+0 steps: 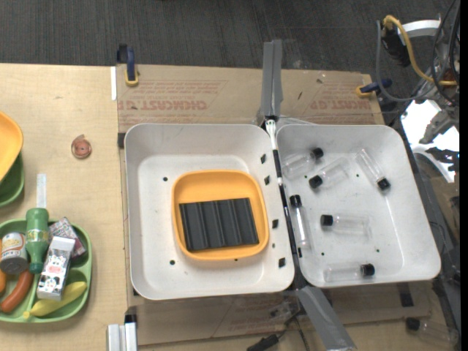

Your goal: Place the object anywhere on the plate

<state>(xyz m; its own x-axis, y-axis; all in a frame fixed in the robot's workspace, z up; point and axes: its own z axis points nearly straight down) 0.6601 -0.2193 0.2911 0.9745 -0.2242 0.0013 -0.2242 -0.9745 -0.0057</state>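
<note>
**Camera view: ribbed slab on the orange plate, vials scattered in the right bin**

Camera view, from the far left: the edge of an orange dish sits on the wooden bench top. Below it a green tray is crowded with toy food, among it a green bottle standing upright and a small white carton. A little pink disc lies alone on the wood, well apart from the tray.

Next comes a sheet of cardboard under the 2 white bins. The left bin holds the orange plate, roughly square with rounded corners and set near the bin's middle. A dark grey ribbed slab lies flat on the plate, inside its rim, and covers most of the plate's floor.

The right bin holds clear vials with black caps, all lying on their sides. I count about 6, though the clear bodies nearly vanish against the white, so the number is not certain. One vial lies along the bin's left wall, another near the middle, and a third towards the back right.

Past the right bin, cables hang over the dark floor. Whether the gripper is open or closed, I cannot tell.
</note>
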